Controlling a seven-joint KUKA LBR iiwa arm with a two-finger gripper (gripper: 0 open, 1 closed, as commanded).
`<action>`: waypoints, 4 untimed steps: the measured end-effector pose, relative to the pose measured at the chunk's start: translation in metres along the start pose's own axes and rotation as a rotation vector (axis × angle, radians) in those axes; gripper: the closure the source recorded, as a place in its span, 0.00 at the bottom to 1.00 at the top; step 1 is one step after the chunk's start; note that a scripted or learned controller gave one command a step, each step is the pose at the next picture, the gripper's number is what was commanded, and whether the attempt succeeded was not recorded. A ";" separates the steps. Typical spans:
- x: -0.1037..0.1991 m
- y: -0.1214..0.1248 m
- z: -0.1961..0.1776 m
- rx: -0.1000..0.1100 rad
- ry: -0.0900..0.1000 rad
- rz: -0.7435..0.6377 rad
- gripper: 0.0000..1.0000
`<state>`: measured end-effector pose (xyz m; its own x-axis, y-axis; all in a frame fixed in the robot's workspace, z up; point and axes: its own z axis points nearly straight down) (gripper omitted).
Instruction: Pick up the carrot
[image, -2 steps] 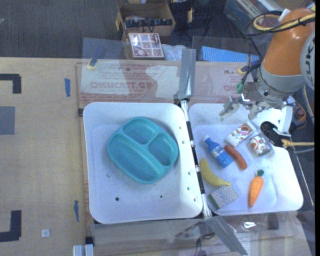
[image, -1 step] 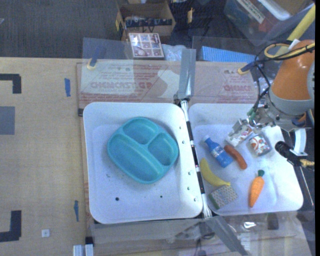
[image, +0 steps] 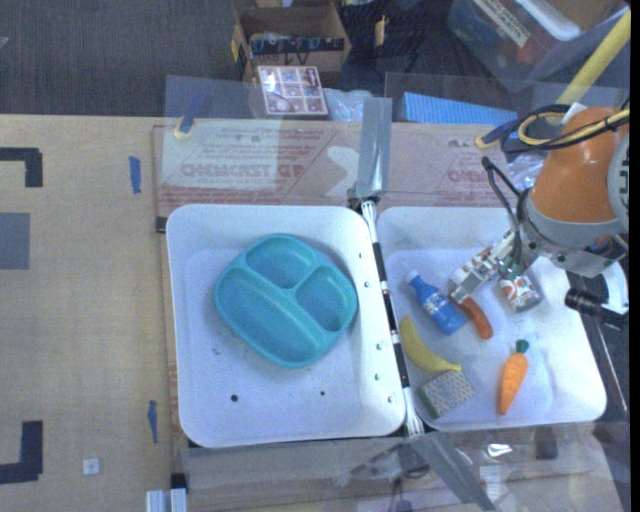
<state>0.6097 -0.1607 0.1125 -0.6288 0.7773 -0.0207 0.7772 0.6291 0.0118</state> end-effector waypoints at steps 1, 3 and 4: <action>-0.033 -0.060 -0.009 0.011 0.015 0.178 0.00; 0.022 -0.101 0.019 0.019 0.019 0.682 0.00; 0.065 -0.113 0.023 0.013 0.009 0.937 0.00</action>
<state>0.4815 -0.1814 0.0873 0.2537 0.9673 -0.0006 0.9672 -0.2537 0.0083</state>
